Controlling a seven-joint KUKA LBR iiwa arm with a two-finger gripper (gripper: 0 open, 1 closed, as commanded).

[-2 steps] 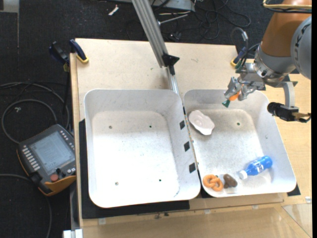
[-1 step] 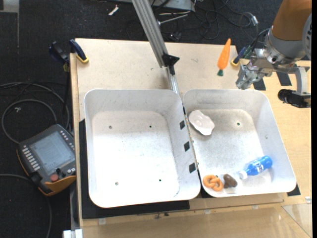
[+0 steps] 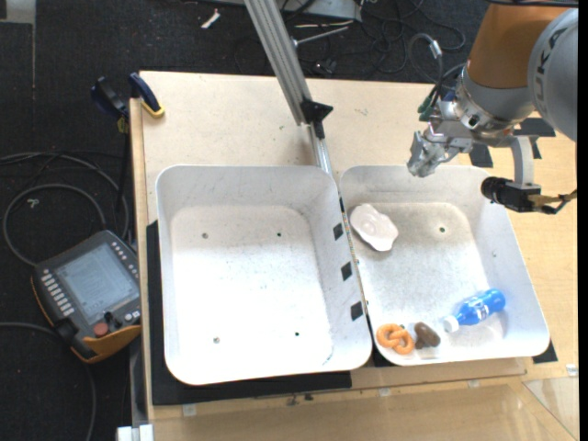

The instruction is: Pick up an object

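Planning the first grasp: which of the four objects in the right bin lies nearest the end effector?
The white lump, alone in the upper left of the right bin. The orange piece, brown piece and blue bottle sit along the near edge, farther from the end effector.

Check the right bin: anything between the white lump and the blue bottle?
Nothing. In the camera view, bare speckled floor of the right bin runs from the white lump to the blue bottle.
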